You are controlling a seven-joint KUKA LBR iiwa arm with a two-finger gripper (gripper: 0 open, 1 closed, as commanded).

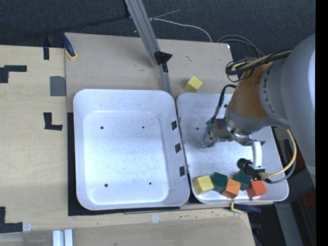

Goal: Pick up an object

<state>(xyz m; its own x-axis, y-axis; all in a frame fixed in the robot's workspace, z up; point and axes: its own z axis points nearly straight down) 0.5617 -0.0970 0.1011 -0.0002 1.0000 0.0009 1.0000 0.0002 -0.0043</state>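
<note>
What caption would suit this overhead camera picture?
Grey arm's gripper lowered into the right white bin, coloured blocks clustered at its near edge.

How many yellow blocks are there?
2. One yellow block sits in the right bin's near corner, beside the other blocks. The other yellow one lies on the bench behind that bin. The arm may hide more.

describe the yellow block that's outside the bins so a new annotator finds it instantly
Start at the right bin, the one the arm reaches into. Just beyond its far rim, on the bare bench, sits a lone yellow cube. Unlike the yellow block clustered with the green and orange ones at the bin's near edge, it lies outside, alone.
</note>
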